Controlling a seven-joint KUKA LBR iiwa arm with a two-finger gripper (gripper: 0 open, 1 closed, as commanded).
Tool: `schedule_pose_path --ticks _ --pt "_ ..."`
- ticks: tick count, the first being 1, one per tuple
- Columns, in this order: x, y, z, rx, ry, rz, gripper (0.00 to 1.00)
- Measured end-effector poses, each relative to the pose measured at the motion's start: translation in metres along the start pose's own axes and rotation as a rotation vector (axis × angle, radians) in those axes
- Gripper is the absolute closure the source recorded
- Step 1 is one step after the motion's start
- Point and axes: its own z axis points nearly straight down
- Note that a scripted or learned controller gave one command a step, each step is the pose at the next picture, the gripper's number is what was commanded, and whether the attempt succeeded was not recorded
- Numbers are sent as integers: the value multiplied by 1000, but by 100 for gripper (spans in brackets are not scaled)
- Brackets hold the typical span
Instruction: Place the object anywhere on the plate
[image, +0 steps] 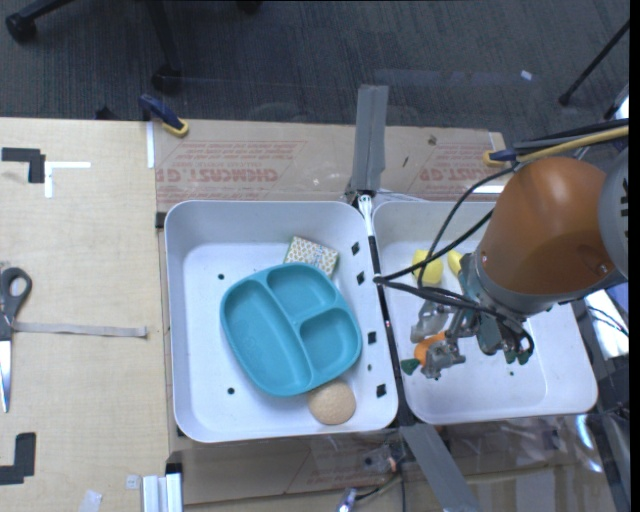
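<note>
So here's what we're looking at: the arm (550, 235) reaches in from the right and hangs over the right bin (560, 385), with its orange band covering a good chunk of that bin's upper half. The claw (447, 345) sits low at the bin's left side, close to the wall shared with the left bin (190, 330). We honestly can't tell whether it's apart, together or clamped on anything; it's a tangle of metal and cables from this angle.

Right at the claw there's a small orange object (428, 349), touching or just beside it, and we can't say which. A yellow object (432, 268) peeks out just above, partly hidden by the arm.

Over in the left bin, the blue plate (290, 330) with three compartments lies tilted in the middle. A patterned sponge-like square (312, 254) sits at its top edge, and a round tan cookie-looking thing (332, 403) touches its bottom edge. On the bench at far left we see scissors (10, 300).
</note>
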Motion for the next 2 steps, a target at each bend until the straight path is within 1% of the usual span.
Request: schedule_pose_path --ticks 1,2 --pt "-67 111 0 -2 0 -102 100" --pt "-67 111 0 -2 0 -102 0"
